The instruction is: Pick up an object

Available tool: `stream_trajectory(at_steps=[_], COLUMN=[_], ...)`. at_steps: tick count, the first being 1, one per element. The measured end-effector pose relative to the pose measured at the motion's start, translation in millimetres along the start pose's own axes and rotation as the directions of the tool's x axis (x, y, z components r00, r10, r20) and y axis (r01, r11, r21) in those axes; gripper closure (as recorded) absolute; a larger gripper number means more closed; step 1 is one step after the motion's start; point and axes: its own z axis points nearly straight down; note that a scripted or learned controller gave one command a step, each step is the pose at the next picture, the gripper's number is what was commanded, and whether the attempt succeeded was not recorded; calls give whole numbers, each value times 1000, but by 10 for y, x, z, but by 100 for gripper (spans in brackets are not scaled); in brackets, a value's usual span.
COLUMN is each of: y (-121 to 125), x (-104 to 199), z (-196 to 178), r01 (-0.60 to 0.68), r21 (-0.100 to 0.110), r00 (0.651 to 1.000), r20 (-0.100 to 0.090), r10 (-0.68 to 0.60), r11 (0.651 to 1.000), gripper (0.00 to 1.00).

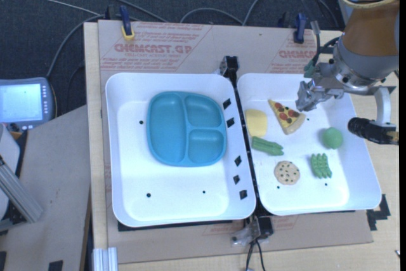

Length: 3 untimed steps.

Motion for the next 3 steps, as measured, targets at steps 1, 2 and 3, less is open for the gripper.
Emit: stream_trajectory(at_steps=[1,2,3], y=[71,70,70], x=[493,1107,1729], z=[-23,-13,34], r01=[-1,0,1], r21=[-3,-2,-2], r00=[1000,1000,1000], r20=[2,1,1], r10=[1,0,-1], r11=[1000,1000,1000], gripper=[100,100,100])
